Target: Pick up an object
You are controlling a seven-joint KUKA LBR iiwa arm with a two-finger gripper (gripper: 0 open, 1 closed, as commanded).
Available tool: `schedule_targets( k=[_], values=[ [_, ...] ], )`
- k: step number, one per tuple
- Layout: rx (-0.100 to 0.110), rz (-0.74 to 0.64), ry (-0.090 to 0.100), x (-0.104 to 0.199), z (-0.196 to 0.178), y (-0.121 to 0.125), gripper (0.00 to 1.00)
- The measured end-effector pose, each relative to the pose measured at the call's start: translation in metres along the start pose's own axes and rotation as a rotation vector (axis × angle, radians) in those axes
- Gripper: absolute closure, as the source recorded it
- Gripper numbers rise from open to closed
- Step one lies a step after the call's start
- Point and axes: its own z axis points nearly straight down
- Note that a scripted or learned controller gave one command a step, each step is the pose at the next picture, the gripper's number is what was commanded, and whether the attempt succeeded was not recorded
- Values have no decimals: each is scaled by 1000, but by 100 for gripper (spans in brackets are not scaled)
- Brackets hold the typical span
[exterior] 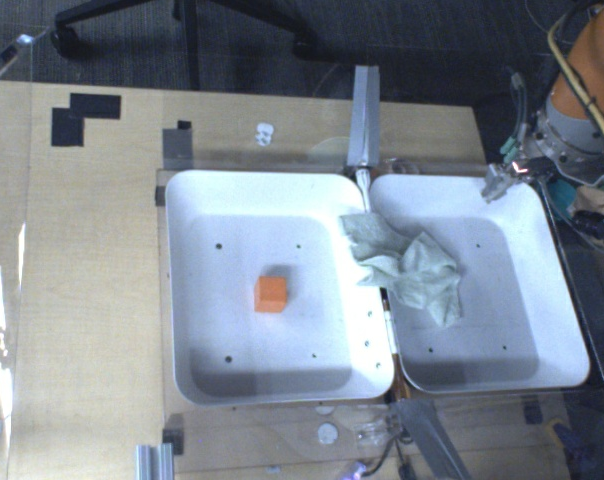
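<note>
— Gripper (499, 180) up at right bin's (542, 368) far corner; cannot tell how far open, nothing visibly held.
— Orange cube (271, 294)?
— Well left of gripper, in left bin (182, 268). Probably light, stiff; best pinched across flat sides.
— Cloth (412, 273) nearer, straddling the divider; soft, bunches anywhere.

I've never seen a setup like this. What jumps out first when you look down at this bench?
A small orange cube sits alone near the middle of the left bin, bright against the white. A crumpled pale green cloth drapes over the divide between the bins, mostly in the right bin. The arm, with its orange band, hangs at the upper right, above the right bin's far corner.
</note>
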Motion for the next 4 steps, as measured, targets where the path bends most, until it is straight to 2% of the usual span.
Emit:
schedule_targets(
  k=[1, 2, 3, 4],
  values=[
    [1, 212, 0, -2, -7, 14, 100],
    [1, 212, 0, -2, -7, 14, 0],
    [0, -45, 0, 12, -57, 18, 0],
    [2, 56, 1, 27, -69, 11, 0]
  ],
)
